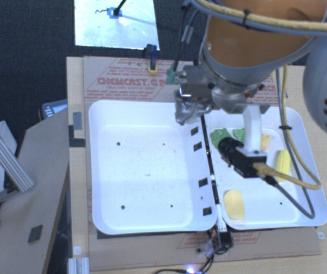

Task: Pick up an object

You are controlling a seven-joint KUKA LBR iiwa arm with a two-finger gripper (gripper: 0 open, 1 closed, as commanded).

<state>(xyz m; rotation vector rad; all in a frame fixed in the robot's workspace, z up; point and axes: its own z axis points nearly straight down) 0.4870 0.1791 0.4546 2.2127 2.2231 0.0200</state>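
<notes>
My gripper (186,112) hangs over the far end of the divider between the two bins, under the orange-banded wrist. In the right bin (309,210) a green crumpled object (222,136) lies just right of the gripper, partly hidden by the arm. A yellow corn-like piece (282,162) lies toward the bin's right side. A pale yellow oval object (234,204) rests near the front left corner. A small pale yellow piece (265,140) sits beside the green object. I see nothing between the gripper's tips.
The left bin (103,210) stands beside the right one, joined by a strip with black clips (203,182). A reflective sheet (114,16) lies behind the bench. A small blue and yellow item (151,59) stands on the board's far edge.
</notes>
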